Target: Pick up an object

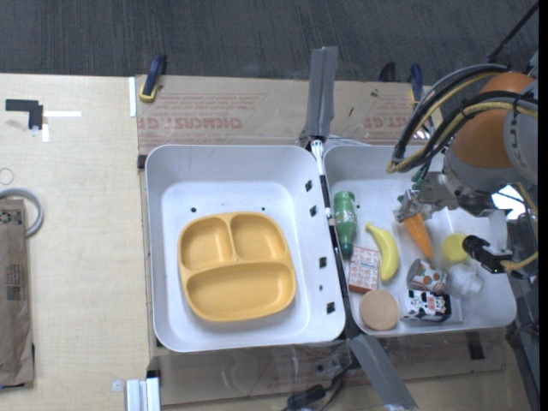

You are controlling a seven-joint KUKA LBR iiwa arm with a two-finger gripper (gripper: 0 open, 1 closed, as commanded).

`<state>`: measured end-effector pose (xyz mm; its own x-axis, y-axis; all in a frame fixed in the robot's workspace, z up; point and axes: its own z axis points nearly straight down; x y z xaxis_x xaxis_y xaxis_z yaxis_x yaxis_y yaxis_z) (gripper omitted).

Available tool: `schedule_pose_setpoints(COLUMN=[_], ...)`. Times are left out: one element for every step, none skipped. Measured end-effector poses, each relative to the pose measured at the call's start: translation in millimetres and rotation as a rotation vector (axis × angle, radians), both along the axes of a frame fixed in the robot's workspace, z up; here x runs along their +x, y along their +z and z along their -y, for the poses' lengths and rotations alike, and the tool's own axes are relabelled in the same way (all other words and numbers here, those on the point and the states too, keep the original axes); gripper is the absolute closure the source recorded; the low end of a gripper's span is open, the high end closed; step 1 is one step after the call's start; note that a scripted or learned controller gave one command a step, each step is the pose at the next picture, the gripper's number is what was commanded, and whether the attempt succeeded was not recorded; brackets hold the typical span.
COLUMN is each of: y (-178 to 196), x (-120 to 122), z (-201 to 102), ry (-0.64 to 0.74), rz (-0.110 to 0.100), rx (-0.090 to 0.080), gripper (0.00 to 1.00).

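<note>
The right bin (377, 165) holds a green bottle (343, 219), a banana (384, 249), an orange carrot (419, 236), a yellow lemon (455, 248), a small pink box (365, 270), a tan round disc (379, 310), a black-and-white carton (427, 305) and a small grey packet (425, 274). My gripper (413, 205) hangs low over the right bin, right at the far end of the carrot. The wrist and cables cover its tip from this angle.
The left bin (171, 195) holds a yellow divided plate (237, 265). A grey divider post (322, 84) stands between the bins at the back. A brown paper bag (13, 289) lies at the bench's far left.
</note>
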<state>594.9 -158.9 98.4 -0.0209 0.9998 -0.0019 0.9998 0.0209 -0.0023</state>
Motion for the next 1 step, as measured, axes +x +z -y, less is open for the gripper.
schedule_pose_setpoints(y=[115.5], x=[-36.0], z=[-7.9], ry=[-0.414], rz=[-0.001], rx=[-0.001], gripper=[1.00])
